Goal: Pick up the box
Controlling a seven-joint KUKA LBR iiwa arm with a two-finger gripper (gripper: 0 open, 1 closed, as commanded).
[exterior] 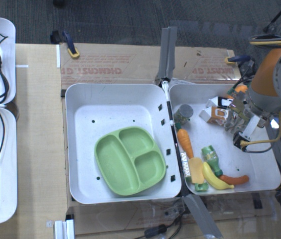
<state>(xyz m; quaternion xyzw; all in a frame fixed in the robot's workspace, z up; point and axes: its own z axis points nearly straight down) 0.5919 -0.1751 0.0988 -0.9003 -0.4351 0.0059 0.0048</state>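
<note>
At the left of the frame the counter [36, 108] carries little that bears on the job. The left bin [75, 133] holds a green divided plate [130, 161] lying flat in its middle, well apart from anything the arm needs, so it is unlikely to get in the way.

The right bin [265, 183] is where the work lies. Along its left wall, from upper to lower, sit a small grey can [183, 112], a carrot [185, 140] and a yellow block [197, 171], with a green bottle [210, 156], a banana [216, 178] and a red pepper [235, 179] crowded near the lower edge. They lie loose and tumbled, as tossed-in things do.

The box [218, 113], white and orange, rests tilted in the upper part of that bin, well clear of the pile below, which leaves room for a grasp from the right.

The pincer [237, 121] hangs at the box's right end, just beside or touching it; the arm [270, 78] leans in from the right edge. Whether it is spread or closed I cannot tell, and the box does not visibly sit in its grip.
</note>
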